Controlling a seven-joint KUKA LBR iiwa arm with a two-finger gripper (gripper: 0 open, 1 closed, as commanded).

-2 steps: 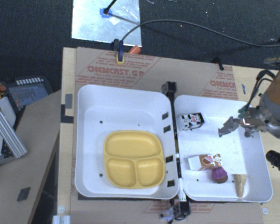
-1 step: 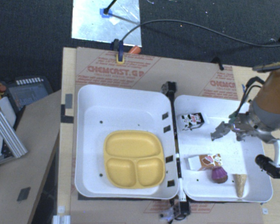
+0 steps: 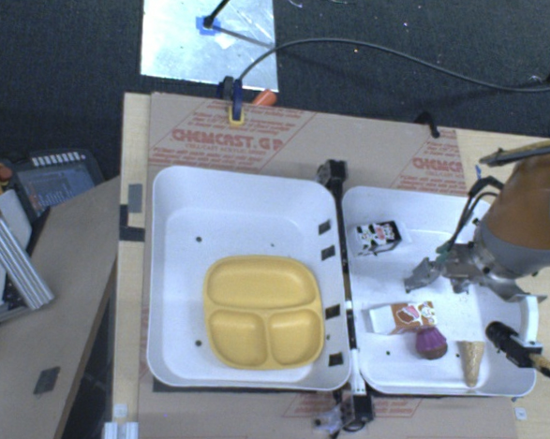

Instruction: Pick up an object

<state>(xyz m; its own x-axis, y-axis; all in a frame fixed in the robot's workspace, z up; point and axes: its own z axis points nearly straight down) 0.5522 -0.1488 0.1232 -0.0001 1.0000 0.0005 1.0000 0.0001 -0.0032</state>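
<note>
The gripper [image 3: 425,274] hangs just above the snack packet [image 3: 405,318] in the right bin [image 3: 377,376]; its finger state cannot be told. Descending slightly off, it could nudge the purple toy [image 3: 431,343] beside the packet and close on nothing.

the arm [image 3: 538,214] is cut off by the right edge; the tool's [image 3: 428,274] grip is too small to tell.

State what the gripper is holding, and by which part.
Nothing is visibly held. The gripper hangs over the right bin, above the small packet, with no object seen between its fingers.
</note>
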